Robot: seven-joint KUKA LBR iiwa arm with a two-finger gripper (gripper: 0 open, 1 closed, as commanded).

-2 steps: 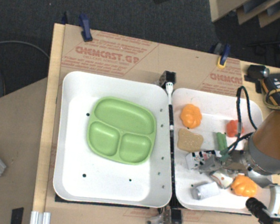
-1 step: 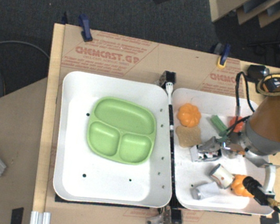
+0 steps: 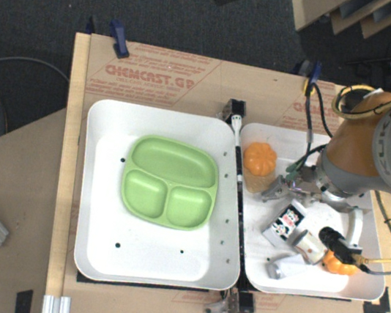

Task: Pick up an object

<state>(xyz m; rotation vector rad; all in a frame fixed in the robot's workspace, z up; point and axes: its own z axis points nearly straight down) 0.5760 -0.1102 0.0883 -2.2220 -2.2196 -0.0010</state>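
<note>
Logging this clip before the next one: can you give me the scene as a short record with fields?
left bin: green divided plate, lying flat
right bin: orange ball near the far left corner; black-and-white box mid-bin; grey piece near the front edge
arm: reaches in from the right, over the right bin
gripper: low, between the orange ball and the black-and-white box; nothing seen held
task state: no object lifted
</note>
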